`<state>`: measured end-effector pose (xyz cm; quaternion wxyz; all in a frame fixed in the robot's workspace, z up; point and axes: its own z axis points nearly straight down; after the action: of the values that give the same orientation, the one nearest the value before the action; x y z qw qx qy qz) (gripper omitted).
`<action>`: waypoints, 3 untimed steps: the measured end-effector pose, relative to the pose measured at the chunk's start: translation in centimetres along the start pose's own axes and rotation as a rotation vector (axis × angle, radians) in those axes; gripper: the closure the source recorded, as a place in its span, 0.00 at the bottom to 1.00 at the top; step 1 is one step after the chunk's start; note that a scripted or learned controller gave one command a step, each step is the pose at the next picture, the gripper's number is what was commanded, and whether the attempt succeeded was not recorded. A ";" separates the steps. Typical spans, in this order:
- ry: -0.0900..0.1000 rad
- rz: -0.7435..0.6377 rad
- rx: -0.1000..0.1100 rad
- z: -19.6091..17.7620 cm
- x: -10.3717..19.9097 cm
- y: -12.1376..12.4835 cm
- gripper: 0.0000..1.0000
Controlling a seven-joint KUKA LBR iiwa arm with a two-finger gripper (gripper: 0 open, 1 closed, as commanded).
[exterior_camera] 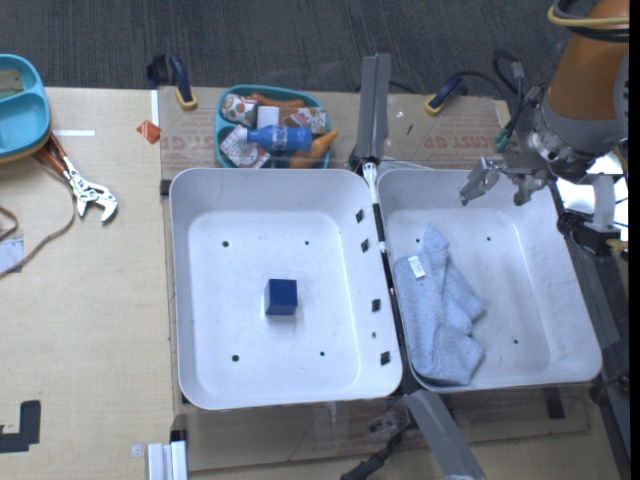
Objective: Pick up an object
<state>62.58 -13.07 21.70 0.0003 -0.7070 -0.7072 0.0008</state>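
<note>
The left shallow white bin holds a small blue cube; the right white bin holds a crumpled grey-blue cloth. The gripper hovers spread apart, grasping nothing, over the right bin's far edge.

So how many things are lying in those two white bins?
2. A blue block sits near the middle of the left bin; a crumpled cloth lies in the right bin. Something could be hidden under the cloth.
</note>
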 end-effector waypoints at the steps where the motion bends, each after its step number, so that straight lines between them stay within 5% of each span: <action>1: -0.001 -0.232 -0.001 1.7 -5.5 -1.5 0.00; 2: -0.001 0.104 -0.001 -10.5 -6.1 -5.3 0.00; 3: 0.001 0.372 0.001 0.5 -8.4 -6.5 0.00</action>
<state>56.12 -21.48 21.25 0.0007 -0.8254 -0.5645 0.0010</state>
